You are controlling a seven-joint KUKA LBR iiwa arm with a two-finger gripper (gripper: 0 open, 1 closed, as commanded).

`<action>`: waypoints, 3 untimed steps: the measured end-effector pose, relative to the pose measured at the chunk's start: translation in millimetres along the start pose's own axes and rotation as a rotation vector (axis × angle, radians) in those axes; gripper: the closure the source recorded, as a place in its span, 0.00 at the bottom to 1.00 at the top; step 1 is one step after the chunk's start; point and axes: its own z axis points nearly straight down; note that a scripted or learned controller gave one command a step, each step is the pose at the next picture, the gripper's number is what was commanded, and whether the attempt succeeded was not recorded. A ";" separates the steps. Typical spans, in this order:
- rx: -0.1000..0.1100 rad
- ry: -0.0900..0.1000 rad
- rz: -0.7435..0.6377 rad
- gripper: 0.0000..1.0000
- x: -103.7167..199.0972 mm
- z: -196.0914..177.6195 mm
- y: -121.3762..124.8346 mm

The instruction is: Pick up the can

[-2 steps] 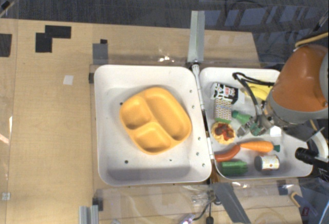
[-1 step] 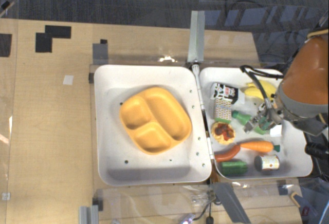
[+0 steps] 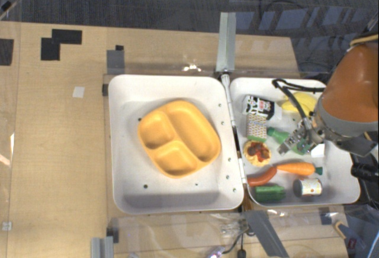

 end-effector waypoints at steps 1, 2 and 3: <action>0.000 0.001 -0.132 1.00 34.1 23.6 23.6; 0.001 0.000 -0.193 1.00 -79.5 99.8 68.6; -0.003 -0.002 -0.202 1.00 -58.0 -54.7 125.9</action>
